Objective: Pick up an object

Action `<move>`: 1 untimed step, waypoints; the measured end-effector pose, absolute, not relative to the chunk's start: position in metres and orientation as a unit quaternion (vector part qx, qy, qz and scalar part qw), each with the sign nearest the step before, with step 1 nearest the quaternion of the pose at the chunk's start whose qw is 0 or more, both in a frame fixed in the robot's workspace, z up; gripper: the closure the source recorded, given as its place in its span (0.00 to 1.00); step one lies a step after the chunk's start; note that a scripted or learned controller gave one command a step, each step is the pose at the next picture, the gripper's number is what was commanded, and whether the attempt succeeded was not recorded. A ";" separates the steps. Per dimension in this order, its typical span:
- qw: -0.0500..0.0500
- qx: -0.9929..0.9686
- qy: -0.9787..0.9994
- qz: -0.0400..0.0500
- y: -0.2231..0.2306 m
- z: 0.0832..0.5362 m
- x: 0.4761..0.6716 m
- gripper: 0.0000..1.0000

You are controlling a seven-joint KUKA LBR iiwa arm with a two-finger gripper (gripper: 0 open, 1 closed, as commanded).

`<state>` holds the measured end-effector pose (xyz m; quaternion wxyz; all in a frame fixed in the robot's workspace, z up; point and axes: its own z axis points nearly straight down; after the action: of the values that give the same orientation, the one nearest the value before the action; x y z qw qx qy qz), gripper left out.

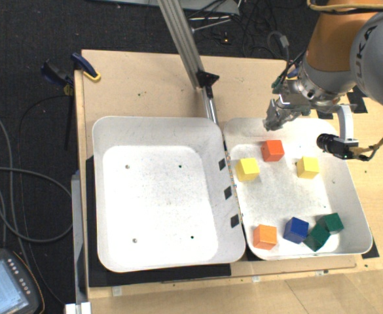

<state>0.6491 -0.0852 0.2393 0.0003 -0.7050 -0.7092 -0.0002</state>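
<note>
Gripper hovered at 12 o'clock of red block; grip state unclear. Block looked light, rigid; best pinched across flat sides.

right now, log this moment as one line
arm: over right bin | tool: above red-orange block, nothing seen held | blocks in bin: seven | pick: not yet done

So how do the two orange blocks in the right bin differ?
The upper orange block is a deeper red-orange and sits near the bin's far end, just below the gripper. The lower orange block is a lighter orange and sits at the near end, left of the blue block. Both are small cubes of like size, lying flat in the right bin.
</note>
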 end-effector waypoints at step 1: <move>0.002 -0.705 -0.710 0.000 -0.039 0.229 0.628 1.00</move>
<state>0.6285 -0.0394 0.2288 0.0017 -0.7046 -0.7096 0.0005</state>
